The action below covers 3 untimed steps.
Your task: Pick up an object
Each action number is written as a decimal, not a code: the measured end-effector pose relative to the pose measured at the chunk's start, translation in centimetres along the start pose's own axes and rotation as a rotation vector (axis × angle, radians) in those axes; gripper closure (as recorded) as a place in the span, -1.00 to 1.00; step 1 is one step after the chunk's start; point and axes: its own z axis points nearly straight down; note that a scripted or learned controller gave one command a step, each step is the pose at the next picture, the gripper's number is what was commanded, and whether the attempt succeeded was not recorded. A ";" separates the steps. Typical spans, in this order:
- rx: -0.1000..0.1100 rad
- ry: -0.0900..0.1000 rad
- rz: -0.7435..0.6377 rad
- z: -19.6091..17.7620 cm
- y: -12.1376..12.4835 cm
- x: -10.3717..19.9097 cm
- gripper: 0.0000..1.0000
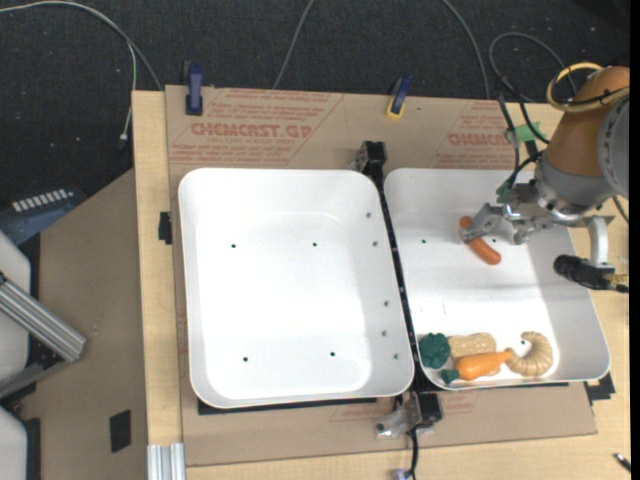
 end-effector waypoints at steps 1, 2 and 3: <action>0.001 0.002 -0.002 0.0 -1.5 6.0 -1.00; 0.001 -0.001 0.006 0.0 -0.9 -0.7 -1.00; 0.001 0.000 0.002 0.0 -0.8 -0.3 -1.00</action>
